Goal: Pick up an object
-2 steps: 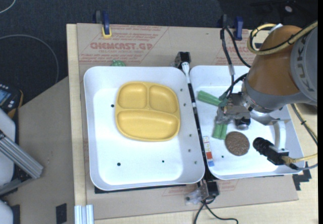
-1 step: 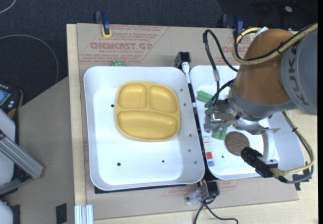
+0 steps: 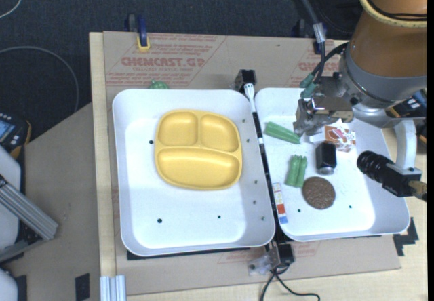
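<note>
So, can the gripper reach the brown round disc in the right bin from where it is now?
Probably yes. The brown disc lies flat in the right bin with nothing on top of it. The gripper hangs above the same bin, farther back. A black cylinder and green piece lie close beside the disc.

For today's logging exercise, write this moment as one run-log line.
gripper: over right bin, near green piece | right bin: second green piece, black cylinder, brown disc | left bin: yellow tray

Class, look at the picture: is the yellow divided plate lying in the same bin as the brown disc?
No: the yellow plate lies in the left bin, while the brown disc lies in the right bin.
</note>
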You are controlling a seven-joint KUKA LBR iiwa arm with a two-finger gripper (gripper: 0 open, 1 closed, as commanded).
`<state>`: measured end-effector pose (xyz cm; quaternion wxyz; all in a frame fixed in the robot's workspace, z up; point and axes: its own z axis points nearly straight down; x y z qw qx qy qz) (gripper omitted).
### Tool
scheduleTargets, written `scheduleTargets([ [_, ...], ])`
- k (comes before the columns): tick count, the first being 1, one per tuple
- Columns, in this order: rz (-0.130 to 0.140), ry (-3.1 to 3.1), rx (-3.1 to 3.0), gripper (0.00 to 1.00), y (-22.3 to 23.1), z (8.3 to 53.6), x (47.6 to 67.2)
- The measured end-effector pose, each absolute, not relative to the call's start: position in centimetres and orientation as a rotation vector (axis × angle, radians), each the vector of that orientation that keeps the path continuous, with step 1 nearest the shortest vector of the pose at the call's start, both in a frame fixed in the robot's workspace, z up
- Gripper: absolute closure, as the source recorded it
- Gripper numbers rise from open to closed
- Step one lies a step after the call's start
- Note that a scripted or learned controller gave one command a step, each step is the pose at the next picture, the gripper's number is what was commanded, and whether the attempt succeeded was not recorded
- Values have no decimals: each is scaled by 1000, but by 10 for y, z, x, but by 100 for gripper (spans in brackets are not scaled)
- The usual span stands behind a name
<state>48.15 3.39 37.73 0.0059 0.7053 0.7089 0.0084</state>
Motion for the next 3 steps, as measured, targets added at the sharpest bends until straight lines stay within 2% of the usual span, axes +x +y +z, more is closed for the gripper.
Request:
scheduleTargets([
  [1,-15,2216,2235,100,-35,259,493],
  [2,-1,2232,2217,100,32,263,479],
  [3,18,2220,2211,100,46,372,481],
])
